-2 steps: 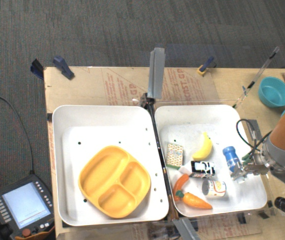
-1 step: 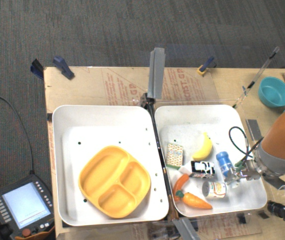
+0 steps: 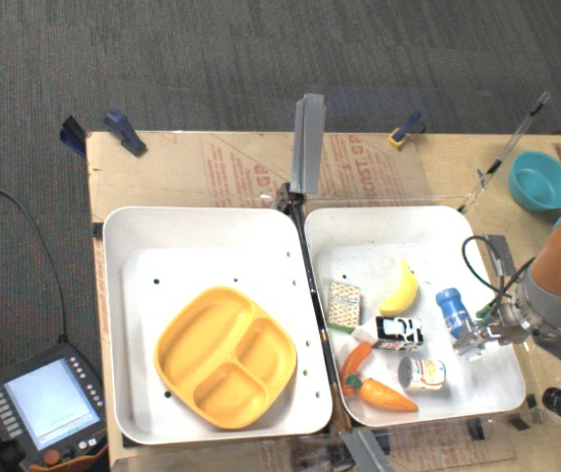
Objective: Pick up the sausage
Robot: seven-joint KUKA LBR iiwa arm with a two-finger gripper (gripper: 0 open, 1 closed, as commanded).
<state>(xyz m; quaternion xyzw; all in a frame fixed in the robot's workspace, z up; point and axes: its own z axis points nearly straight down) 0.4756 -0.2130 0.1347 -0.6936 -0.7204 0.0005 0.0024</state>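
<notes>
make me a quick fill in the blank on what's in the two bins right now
1. The yellow divided plate lies in the ____ bin as the camera sees it.
2. The banana lies in the same bin as the carrot, the ____ one.
3. The gripper is above the right bin, next to a small ____ bottle.

Missing words: left; right; blue

Bench (image 3: 212, 170) under two white bins (image 3: 123, 264)
</notes>
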